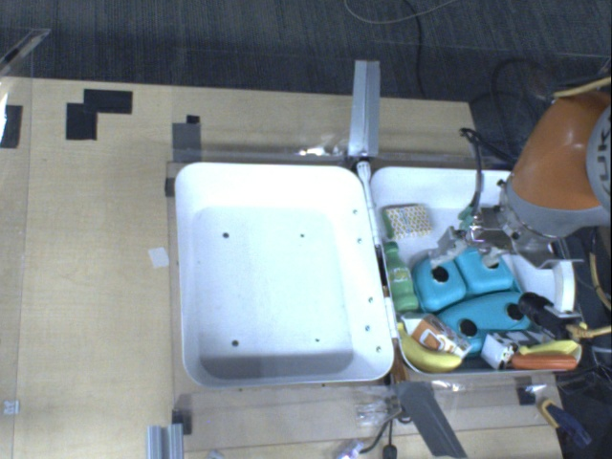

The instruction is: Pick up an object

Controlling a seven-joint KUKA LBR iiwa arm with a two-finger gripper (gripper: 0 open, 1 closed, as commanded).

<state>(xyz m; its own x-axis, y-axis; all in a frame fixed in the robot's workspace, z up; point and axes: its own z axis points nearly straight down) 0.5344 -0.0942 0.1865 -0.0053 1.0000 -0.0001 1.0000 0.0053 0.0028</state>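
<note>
Two white bins sit side by side on my bench: the left bin (273,275) fills the middle of the frame, and the right bin (435,185) holds all the clutter at the lower right. My arm (564,165) comes in from the right edge, its orange band showing at the upper right, and the gripper (478,237) hangs low over the right bin, just above the upper of two blue plastic pieces. From this angle I can't tell how the jaws stand, or whether anything is between them — the metal parts blur together over the toy. The upper blue piece (469,277) lies right under the gripper, touching or nearly touching it; the lower blue piece (483,312) lies against it toward the bottom of the frame. A green bottle (399,277) lies along the bin's left wall, just beside the blue pieces. Above it, near the bin's upper left corner, lies a small speckled green pad (409,220). A banana (426,352) curls in the lower left corner of that bin, with a small brown-and-white packet (440,335) against it. Along the bottom right I see an orange-handled tool (547,354), partly hidden.
</note>
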